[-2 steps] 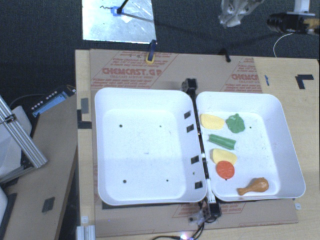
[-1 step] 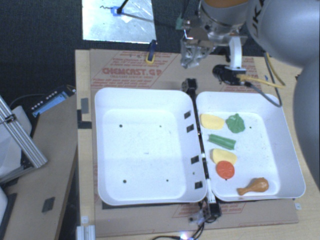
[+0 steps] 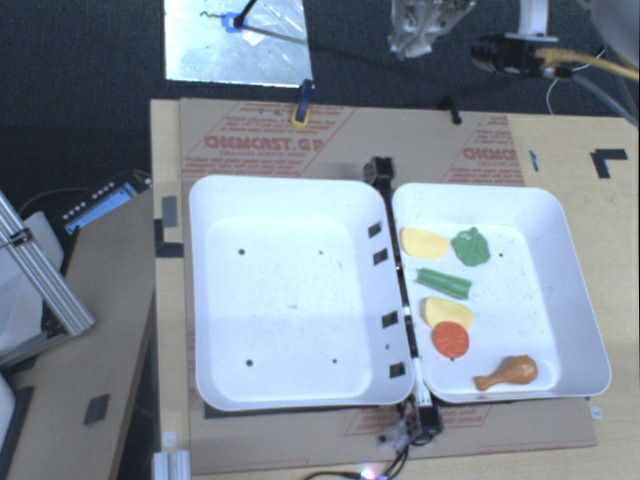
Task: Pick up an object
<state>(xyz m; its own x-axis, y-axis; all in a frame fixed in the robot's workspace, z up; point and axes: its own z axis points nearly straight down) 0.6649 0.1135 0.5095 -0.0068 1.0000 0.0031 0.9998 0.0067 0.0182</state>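
Six toys (image 3: 452, 294) well below jaws (image 3: 418, 30)

We see the bench (image 3: 120, 268) topped by a brown sheet of board (image 3: 330, 138) printed with red lettering. Directly on that board two shallow white bins sit side by side, touching along a black hinge strip: the left bin (image 3: 210, 298) and the right bin (image 3: 575, 298). A small yellow and blue clip (image 3: 301, 108) sits at the board's far edge.
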